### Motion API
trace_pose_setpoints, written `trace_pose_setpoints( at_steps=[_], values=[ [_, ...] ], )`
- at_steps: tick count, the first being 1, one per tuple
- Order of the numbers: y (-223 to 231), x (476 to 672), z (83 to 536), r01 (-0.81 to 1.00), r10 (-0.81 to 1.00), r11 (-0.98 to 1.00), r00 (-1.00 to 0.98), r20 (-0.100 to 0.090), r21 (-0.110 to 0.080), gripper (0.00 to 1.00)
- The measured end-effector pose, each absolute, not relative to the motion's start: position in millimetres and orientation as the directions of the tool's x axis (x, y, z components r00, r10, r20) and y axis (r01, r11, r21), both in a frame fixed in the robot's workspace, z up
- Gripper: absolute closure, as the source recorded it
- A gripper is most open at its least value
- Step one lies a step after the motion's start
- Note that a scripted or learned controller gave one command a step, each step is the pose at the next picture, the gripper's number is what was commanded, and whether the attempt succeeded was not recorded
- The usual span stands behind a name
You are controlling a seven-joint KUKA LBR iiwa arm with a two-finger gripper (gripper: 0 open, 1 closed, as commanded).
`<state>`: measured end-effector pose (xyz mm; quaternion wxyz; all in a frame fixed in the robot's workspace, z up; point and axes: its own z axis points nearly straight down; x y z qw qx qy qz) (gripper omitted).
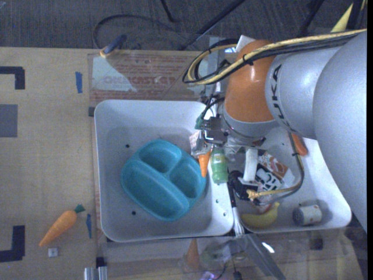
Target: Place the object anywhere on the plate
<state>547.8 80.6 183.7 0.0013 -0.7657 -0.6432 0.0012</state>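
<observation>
One faint "ORANGE…" label (137, 80) lies beyond plate (163, 179).

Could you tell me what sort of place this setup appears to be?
Most likely a robotics lab test bench. A KUKA arm reaches over two white bins holding toy food and a blue divided plate, and dark tape markers sit on the wooden bench top.

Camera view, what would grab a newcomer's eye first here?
The big grey arm with its orange band reaches in from the right and covers much of the right bin. Next comes the teal plate in the left bin, with a small orange piece and a green bottle at its right edge below the wrist. A toy carrot lies on the bench outside the bins, lower left.
</observation>
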Motion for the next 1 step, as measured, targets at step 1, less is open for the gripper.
trace_pose_setpoints(
  at_steps=[1],
  values=[
    [79.6,548.2,184.1,0.985,0.985,-0.175,0.175,0.000,-0.002,0.00]
  ],
)
